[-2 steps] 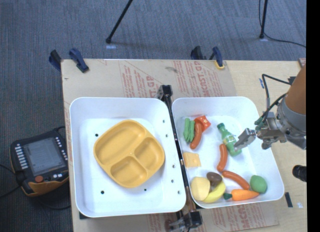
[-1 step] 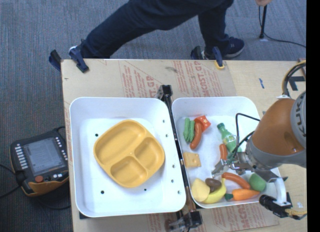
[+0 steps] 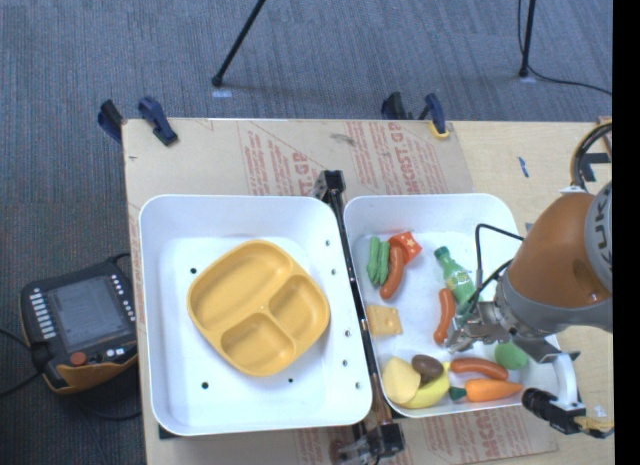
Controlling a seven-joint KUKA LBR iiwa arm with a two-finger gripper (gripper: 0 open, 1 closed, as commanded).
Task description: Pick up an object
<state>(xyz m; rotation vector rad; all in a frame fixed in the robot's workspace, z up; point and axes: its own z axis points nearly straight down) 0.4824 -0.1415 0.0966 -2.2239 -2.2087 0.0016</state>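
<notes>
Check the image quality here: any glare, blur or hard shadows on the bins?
Camera view: even, soft lighting, no hard shadows; the white left bin is bright but keeps detail; the yellow tray shows mild sheen. Toys in the right bin are small and slightly soft; the end effector is hard to resolve.

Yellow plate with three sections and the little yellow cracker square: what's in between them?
In the camera view, between the yellow sectioned plate and the yellow cracker square lie bare white bin floor and the two bins' adjoining rims.

I see a yellow divided plate (image 3: 258,306) in the white left bin (image 3: 160,253). The white right bin (image 3: 440,203) holds green beans (image 3: 376,259), a green bottle (image 3: 455,275), orange-red sausages (image 3: 443,315), an orange carrot (image 3: 490,390), a yellow banana (image 3: 432,391).
</notes>
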